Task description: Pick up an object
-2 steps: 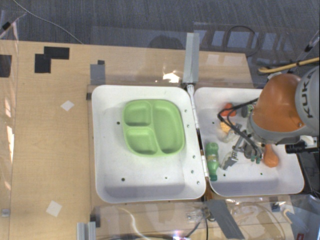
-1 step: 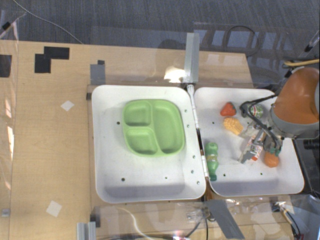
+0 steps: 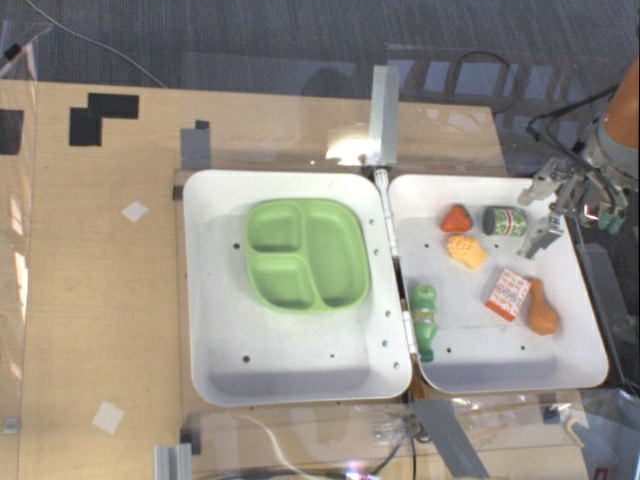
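The right bin (image 3: 570, 363) holds several small items. A red piece (image 3: 457, 217) lies beside a dark green can (image 3: 505, 221), with a yellow corn-like piece (image 3: 465, 252) below them. Further down are a small red-and-white carton (image 3: 508, 294) and an orange drumstick-shaped piece (image 3: 541, 310). A green bottle-shaped toy (image 3: 424, 320) lies against the bin's left wall. My gripper (image 3: 541, 213) hangs over the bin's upper right, just right of the can. It is open, and nothing sits between its fingers.
The left bin (image 3: 215, 358) bears a light green divided plate (image 3: 305, 255). A metal post (image 3: 384, 118) stands behind the seam between the bins. Cables run along the floor at the upper right. Black markers (image 3: 102, 116) lie on the bench at the left.
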Controlling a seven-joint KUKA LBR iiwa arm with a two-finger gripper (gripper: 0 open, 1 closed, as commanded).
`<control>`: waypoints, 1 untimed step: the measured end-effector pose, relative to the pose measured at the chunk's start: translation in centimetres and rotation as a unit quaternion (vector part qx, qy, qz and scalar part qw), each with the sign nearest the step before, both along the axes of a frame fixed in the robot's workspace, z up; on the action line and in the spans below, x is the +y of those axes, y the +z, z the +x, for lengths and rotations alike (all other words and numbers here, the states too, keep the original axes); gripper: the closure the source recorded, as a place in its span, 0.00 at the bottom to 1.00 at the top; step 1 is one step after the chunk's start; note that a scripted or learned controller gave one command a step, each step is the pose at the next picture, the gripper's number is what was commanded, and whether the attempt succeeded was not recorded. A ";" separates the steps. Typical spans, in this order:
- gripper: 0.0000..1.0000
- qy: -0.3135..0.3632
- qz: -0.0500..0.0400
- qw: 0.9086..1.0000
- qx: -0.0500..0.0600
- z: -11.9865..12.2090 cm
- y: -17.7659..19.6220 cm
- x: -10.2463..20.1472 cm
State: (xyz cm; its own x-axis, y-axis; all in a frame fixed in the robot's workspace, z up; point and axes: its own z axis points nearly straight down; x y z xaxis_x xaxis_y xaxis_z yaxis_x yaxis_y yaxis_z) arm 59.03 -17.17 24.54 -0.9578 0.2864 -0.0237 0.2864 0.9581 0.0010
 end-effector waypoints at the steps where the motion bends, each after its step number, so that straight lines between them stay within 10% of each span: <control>1: 0.00 -0.170 0.005 0.985 0.009 -5.6 -13.1 -3.4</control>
State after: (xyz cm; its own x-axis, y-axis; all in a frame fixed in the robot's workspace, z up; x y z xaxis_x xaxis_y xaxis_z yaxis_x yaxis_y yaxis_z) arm 53.47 -20.61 11.48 -0.8073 0.5902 -0.0028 0.5902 0.8073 0.0011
